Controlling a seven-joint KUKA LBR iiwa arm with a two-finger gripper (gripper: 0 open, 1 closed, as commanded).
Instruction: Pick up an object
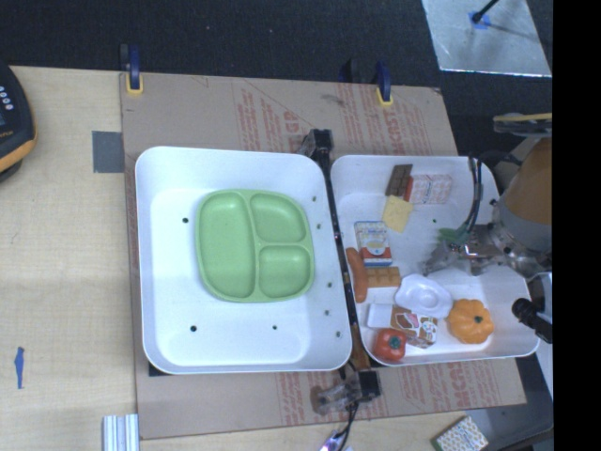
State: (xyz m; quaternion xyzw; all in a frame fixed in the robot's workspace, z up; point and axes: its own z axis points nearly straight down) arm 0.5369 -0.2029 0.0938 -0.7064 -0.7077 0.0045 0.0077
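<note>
Right now the jaws (451,252) hang low in the right bin (488,350), and I cannot tell if they are open or shut. Nearby sits a small orange pumpkin (470,320), light, round and slippery, best pinched across its middle. A white cup (424,298) and a tomato (390,345) crowd beside it, while the green plate (254,245) lies well apart.
</note>
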